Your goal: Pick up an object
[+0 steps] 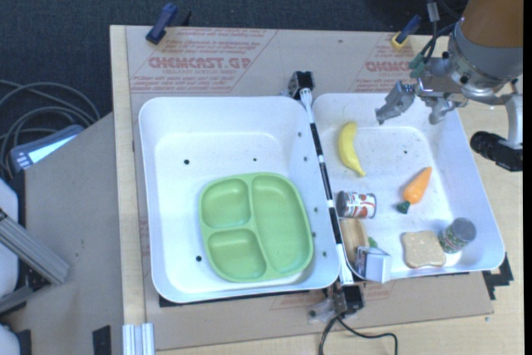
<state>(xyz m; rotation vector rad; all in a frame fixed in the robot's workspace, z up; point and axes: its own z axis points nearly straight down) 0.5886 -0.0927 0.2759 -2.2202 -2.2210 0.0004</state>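
From the overhead camera you see the end effector hovering over the far edge of the right bin, fingers spread apart with nothing between them. The banana lies just beside it, toward the camera and a little left, flat on the bin floor. Further toward the camera sit the carrot, the can, the toast and a jar. The green tray in the left bin is well apart. You should find the banana light and probably smooth-skinned; take it across its middle, fingers straddling the curve.
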